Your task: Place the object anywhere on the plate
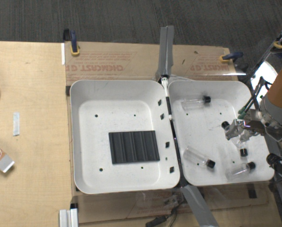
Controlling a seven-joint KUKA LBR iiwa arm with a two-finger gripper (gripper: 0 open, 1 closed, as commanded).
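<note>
From above, the dark grey ribbed rectangular plate (pixel 133 146) lies flat in the middle of the left white bin (pixel 84 126). Well right of that plate, across the divider, the metal two-finger gripper (pixel 235 130) hovers low in the right white bin (pixel 197 174); whether it is clenched or released cannot be told. Clear plastic vials with black caps (pixel 197 157) lie scattered around it, one (pixel 196 102) farther back, none on the plate.
</note>
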